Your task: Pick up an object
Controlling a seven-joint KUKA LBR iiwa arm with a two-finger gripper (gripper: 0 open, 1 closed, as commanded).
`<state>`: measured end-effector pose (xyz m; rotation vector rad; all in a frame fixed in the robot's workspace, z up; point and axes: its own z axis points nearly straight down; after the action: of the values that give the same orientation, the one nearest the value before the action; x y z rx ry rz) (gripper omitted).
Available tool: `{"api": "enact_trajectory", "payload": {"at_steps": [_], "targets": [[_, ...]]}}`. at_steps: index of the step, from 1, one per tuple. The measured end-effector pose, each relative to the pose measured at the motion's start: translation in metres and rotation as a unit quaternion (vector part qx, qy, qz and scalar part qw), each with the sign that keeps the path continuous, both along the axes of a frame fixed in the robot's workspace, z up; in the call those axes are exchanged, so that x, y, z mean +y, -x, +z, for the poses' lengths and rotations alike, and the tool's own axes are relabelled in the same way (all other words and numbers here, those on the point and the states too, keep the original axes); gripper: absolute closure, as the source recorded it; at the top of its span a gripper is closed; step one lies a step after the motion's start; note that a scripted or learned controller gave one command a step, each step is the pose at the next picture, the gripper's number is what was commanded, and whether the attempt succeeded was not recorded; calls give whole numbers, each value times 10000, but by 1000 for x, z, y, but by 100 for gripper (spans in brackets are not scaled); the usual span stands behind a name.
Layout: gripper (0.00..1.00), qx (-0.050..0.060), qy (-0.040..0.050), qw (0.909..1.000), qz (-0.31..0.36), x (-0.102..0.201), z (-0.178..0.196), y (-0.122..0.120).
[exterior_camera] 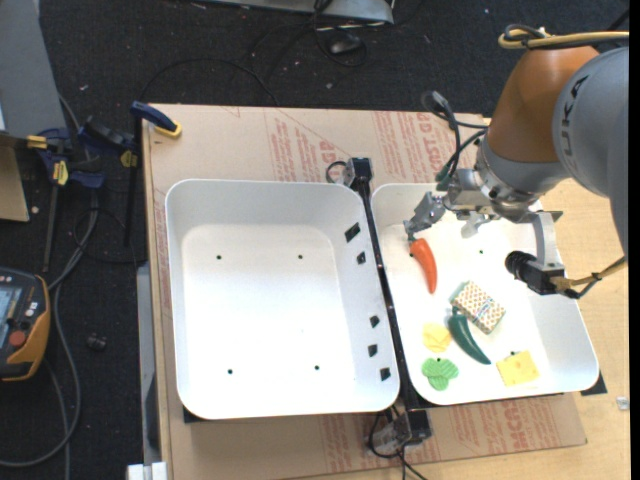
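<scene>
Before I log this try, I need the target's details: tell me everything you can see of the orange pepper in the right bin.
The orange pepper is a small, smooth, glossy toy, plastic by its look, orange-red, long and tapered. It lies flat on the floor of the right bin, near the bin's upper left, its narrow end pointing down the view. The hand hangs just above its upper end; contact cannot be told. It lies apart from the other items.

An orange pepper [426, 264] lies slanted in the right bin [560, 318]. Below it sit a patterned box [478, 306], green pepper [468, 338], and yellow block [517, 369].
</scene>
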<state>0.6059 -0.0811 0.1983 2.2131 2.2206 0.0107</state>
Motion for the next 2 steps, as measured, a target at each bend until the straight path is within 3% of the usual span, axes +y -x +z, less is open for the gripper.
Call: {"api": "enact_trajectory", "payload": {"at_steps": [1,2], "targets": [[0,57,3,10000,-33,-47,-29,6],[0,80,-5,10000,-7,-20,-110,-25]]}}
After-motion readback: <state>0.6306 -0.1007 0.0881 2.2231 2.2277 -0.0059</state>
